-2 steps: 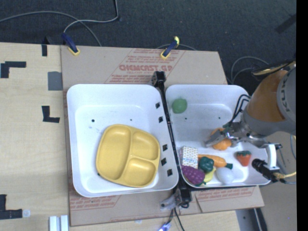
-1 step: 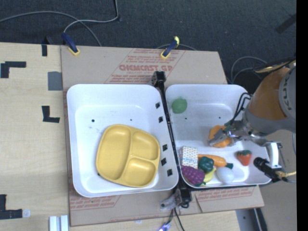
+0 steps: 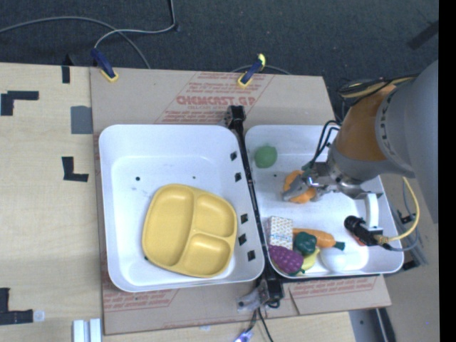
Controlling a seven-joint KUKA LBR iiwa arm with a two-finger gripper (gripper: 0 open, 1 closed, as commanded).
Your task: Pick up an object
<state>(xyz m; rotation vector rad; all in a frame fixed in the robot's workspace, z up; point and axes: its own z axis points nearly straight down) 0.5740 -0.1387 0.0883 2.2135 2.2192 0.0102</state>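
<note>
Reaching into the right bin (image 3: 370, 266), the fingers (image 3: 303, 189) seem to pinch an orange toy (image 3: 294, 182); lifting it is not yet done.

The arm (image 3: 388, 130) is cut off by the right edge of the camera view, so its upper links cannot be followed. Its wrist covers part of the right bin (image 3: 285, 135) — the far right wall and corner are hidden beneath it. The gripper (image 3: 303, 189) sits against an orange object (image 3: 296, 188); the fingers blur into that object, and whether they close on it cannot be told. The pile (image 3: 303, 248) of small items at the near wall overlaps — individual shapes are too small to identify. The cable (image 3: 135, 27) runs off the top edge.
</note>
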